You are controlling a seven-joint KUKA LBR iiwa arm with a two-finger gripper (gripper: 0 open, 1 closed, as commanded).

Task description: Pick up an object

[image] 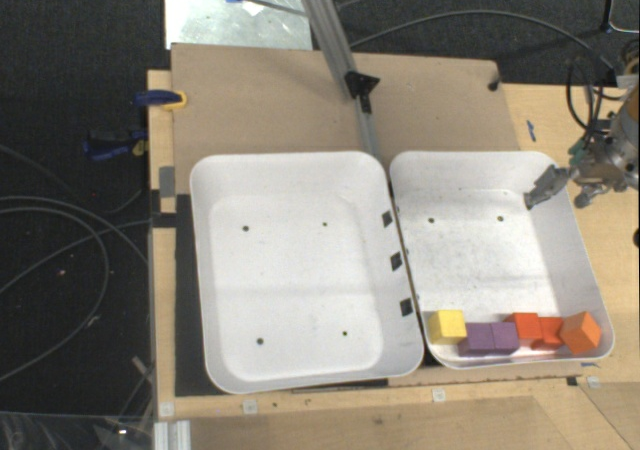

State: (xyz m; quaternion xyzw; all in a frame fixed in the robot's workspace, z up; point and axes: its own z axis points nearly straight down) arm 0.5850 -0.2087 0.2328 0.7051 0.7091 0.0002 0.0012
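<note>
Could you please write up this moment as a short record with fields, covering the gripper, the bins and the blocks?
gripper: gripper above the right bin's upper right edge, nothing seen between its fingers
right bin: right bin with all blocks along its near edge
blocks, left to right: yellow block, purple block, red-orange block, orange block
block spacing: packed in a row, far from the gripper
left bin: left bin, small dark dots on its floor
task state: no block picked up yet
</note>
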